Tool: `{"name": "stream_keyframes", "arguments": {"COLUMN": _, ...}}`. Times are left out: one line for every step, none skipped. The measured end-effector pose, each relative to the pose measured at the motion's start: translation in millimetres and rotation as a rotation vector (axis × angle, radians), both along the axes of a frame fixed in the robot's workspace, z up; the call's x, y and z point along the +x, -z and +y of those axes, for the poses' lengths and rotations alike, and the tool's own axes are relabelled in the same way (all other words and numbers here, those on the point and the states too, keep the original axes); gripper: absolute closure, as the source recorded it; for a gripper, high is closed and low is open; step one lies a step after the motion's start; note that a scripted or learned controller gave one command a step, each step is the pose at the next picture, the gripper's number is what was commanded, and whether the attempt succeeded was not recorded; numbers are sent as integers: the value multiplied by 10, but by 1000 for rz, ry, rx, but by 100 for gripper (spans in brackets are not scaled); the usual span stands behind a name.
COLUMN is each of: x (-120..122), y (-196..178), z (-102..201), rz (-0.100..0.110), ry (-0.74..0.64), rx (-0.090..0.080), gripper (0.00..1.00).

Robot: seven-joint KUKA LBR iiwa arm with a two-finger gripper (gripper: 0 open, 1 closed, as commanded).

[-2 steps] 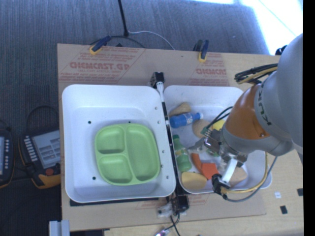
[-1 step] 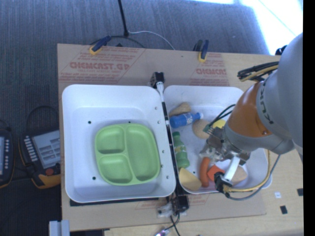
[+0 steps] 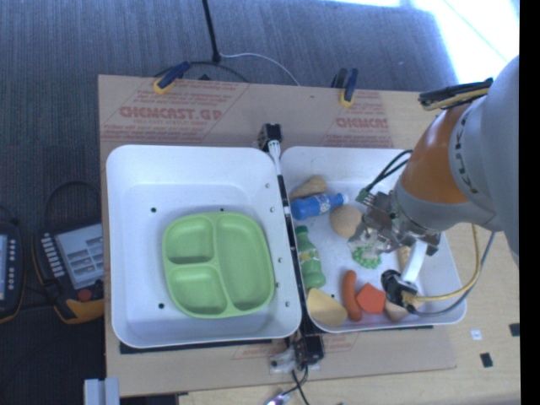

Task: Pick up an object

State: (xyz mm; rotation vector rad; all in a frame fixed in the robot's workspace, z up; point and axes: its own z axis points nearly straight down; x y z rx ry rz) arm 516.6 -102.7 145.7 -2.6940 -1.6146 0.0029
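Over the right bin (image 3: 439, 315), the gripper (image 3: 369, 245) hangs low above a small green item (image 3: 365, 258), with a tan roll (image 3: 345, 220) just beside it. Whether it grips anything I cannot tell. A green divided plate (image 3: 218, 262) lies in the left bin (image 3: 135, 175).

The arm (image 3: 472, 167) runs off the right edge and covers the right bin's (image 3: 439, 310) far corner. Beneath its wrist, a green item (image 3: 366, 257) is half hidden. Fingertips are too cluttered to read.
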Motion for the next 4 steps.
{"name": "stream_keyframes", "arguments": {"x": -3, "y": 3, "z": 0, "rz": 1, "ry": 0, "rx": 0, "gripper": 0}}
{"name": "stream_keyframes", "arguments": {"x": -278, "y": 570, "z": 30, "rz": -10, "ry": -81, "rx": -4, "gripper": 0}}
{"name": "stream_keyframes", "arguments": {"x": -278, "y": 570, "z": 30, "rz": -10, "ry": -81, "rx": -4, "gripper": 0}}
{"name": "stream_keyframes", "arguments": {"x": -295, "y": 568, "z": 43, "rz": -15, "ry": -82, "rx": -8, "gripper": 0}}
